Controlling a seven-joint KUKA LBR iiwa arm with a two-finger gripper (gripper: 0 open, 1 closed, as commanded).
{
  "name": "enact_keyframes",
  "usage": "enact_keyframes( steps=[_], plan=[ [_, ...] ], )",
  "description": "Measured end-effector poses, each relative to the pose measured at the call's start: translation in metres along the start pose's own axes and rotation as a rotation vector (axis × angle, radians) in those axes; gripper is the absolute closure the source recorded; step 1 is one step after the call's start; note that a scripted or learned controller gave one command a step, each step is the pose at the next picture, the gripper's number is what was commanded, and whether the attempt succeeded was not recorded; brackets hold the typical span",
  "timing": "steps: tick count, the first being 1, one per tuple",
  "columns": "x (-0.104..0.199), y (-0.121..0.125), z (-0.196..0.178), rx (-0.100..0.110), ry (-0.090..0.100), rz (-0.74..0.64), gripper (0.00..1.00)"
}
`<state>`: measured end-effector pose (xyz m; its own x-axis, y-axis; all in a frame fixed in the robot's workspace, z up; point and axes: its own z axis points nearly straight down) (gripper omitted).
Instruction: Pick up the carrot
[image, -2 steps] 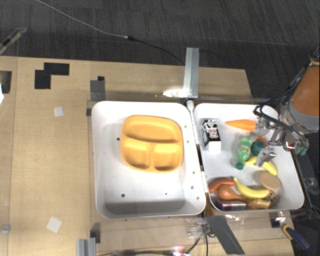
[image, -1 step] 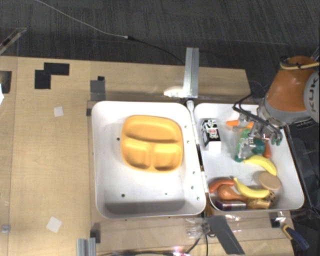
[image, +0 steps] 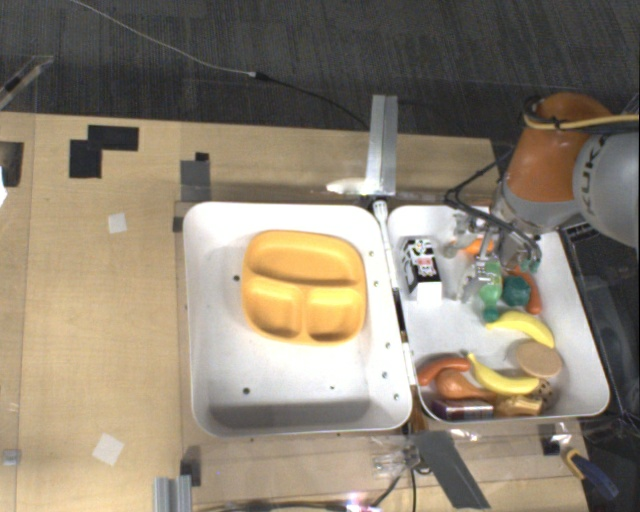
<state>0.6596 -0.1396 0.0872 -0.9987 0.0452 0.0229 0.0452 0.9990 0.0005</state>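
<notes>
bins (image: 210, 330): 2; yellow tray (image: 303, 286): 1; bananas (image: 520, 327): 2; carrot (image: 528, 290): 1; gripper (image: 487, 272): state unclear

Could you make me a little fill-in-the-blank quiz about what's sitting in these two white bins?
1. The yellow sectioned tray lies in the ____ bin.
2. The tray has ____ compartments.
3. The two bananas lie in the ____ bin.
4. The arm's gripper hangs over the ____ bin.

Missing words: left; three; right; right
</notes>
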Motion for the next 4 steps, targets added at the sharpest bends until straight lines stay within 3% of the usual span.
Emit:
enact_keyframes(
  steps=[1, 2, 3, 4],
  plan=[
    [-0.008, 0.002, -0.016, 0.004, -0.037, -0.003, 1.0],
    [0.014, -0.003, -0.014, 0.008, -0.035, -0.361, 1.0],
    [-0.014, 0.019, -0.007, 0.018, -0.044, -0.612, 1.0],
    [-0.017, -0.03, -0.009, 0.02, -0.046, -0.666, 1.0]
  ],
)
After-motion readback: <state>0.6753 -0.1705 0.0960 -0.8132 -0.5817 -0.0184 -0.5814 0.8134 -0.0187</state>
